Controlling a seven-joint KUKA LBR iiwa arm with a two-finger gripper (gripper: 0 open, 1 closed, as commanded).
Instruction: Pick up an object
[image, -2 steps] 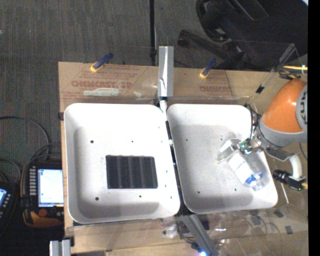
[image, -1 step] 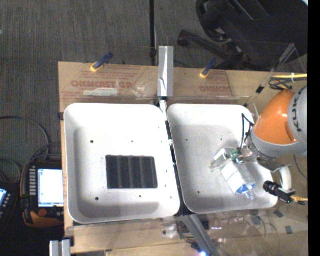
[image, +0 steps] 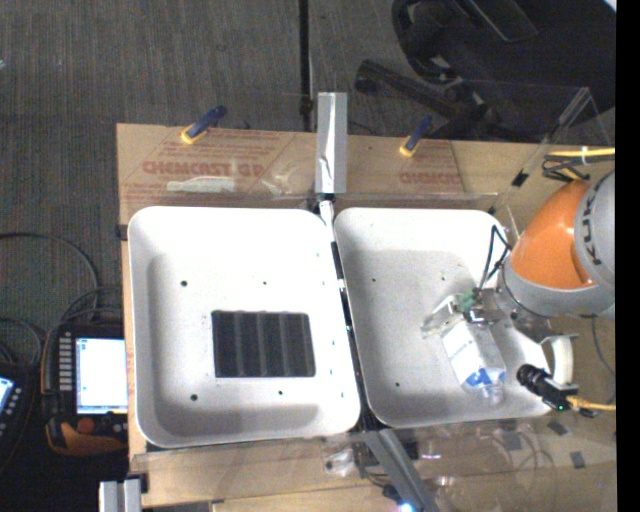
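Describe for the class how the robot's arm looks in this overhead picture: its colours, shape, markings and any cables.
The arm enters from the right as a rounded orange dome over a grey ring, with dark lettering partly visible at its edge. A thin black cable loops beside it. Below sits a white curved part ending in a black connector. The tool looks small, metallic and greenish, its details too blurred to read.
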